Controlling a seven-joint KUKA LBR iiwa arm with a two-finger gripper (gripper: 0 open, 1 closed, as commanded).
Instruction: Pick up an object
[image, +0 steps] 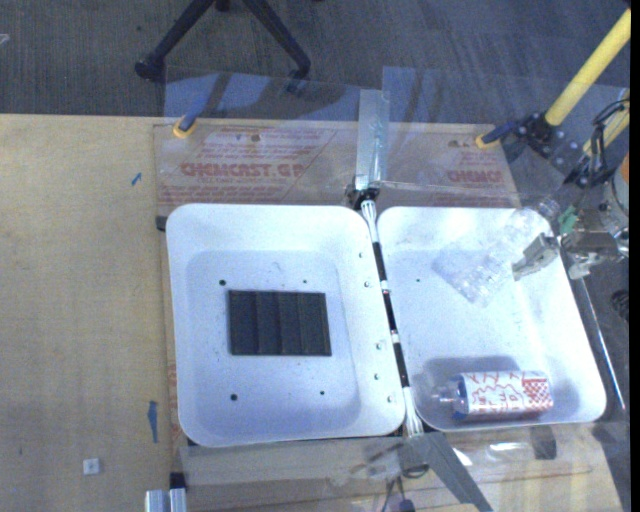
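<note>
The claw (535, 255) hangs at the right bin's (590, 405) far right edge, touching the clear plastic bottle (480, 265); whether it is spread or pressed together I cannot tell; the red-and-white can (500, 393) lies on its side near this bin's front wall, well apart, probably not the target.

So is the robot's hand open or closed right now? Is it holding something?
Gripper: cannot be told; it sits at the right bin's far edge beside a clear plastic object.

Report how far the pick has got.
Nothing looks lifted yet: the red-and-white can lies on its side in the right bin, the clear plastic wrapper above it, the dark ridged block in the left bin. The whole pick remains.
</note>
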